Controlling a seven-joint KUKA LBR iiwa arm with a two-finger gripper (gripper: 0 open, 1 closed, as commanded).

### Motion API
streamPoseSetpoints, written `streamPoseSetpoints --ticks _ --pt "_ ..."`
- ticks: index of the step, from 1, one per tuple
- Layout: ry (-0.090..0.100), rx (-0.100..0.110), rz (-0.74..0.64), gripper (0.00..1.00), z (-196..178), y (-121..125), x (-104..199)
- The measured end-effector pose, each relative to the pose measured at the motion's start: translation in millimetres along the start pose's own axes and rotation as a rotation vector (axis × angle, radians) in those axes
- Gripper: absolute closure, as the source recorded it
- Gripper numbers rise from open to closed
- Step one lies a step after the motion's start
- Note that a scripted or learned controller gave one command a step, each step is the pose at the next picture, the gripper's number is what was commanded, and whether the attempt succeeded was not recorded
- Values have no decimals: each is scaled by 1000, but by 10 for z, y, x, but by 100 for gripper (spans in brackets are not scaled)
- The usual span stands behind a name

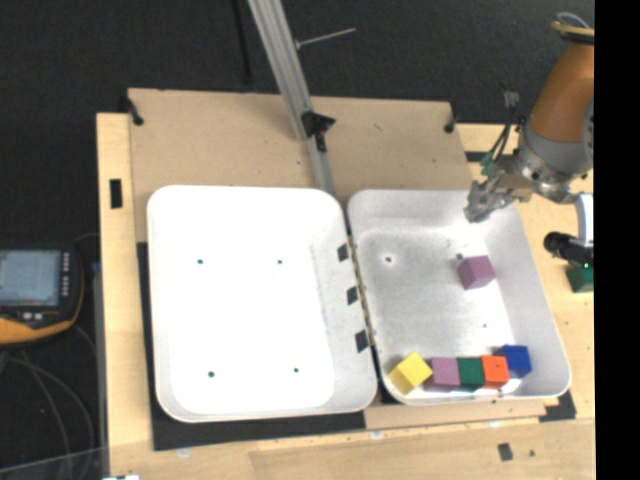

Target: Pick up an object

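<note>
Purple block [476, 271] lies apart from the others in the right bin [530, 258], below my gripper [480, 208], whose opening I cannot tell.

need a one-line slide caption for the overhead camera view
KUKA end effector over the right bin's far corner; purple block lies apart from the yellow, purple, green, orange and blue row.
</note>
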State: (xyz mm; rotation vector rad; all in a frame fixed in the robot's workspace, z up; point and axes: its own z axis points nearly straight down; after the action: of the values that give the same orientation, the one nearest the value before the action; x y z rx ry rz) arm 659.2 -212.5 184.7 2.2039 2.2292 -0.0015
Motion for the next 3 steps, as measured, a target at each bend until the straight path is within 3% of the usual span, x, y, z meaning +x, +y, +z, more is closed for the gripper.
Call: streamPoseSetpoints --ticks 1,3 --pt "-1 1 -1 0 5 -2 -1" --pt "-1 2 -3 0 5 -3 -2"
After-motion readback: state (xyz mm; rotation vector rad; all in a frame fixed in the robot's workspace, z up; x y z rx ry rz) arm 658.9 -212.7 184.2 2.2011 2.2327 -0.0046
